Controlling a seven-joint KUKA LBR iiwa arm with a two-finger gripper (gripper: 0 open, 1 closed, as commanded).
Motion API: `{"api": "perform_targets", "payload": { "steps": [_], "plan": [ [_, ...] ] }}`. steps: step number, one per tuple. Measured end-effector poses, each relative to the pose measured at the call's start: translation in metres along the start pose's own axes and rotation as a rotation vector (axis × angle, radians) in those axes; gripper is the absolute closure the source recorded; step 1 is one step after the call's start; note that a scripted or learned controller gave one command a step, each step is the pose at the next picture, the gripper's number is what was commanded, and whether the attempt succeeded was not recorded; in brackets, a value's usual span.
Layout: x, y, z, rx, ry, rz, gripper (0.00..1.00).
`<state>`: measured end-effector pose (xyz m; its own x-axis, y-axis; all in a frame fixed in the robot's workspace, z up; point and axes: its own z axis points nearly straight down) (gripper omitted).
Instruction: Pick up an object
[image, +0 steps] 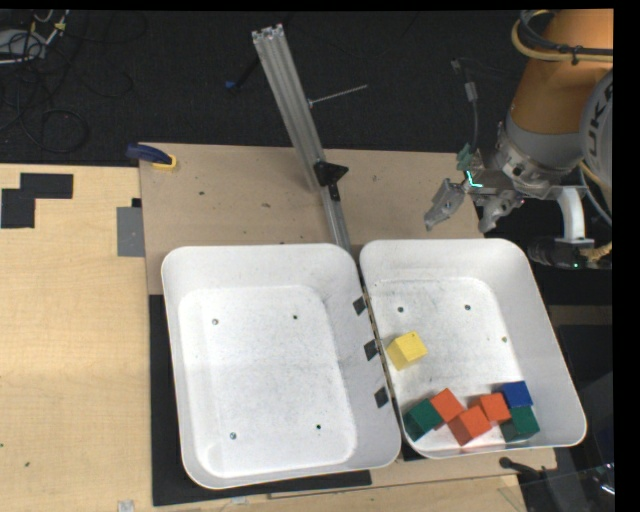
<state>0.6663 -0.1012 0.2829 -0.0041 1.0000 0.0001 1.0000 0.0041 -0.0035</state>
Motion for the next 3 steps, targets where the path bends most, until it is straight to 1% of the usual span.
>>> {"api": "perform_targets", "payload": {
  "steps": [1, 2, 3],
  "plan": [
    [-0.007, -0.007, 0.058, 0.005, 0.000, 0.004, 0.00],
    [0.000, -0.011, 0.122, 0.007, 0.001, 0.004, 0.00],
    [-0.007, -0.007, 0.180, 0.005, 0.000, 0.005, 0.00]
  ]
}}
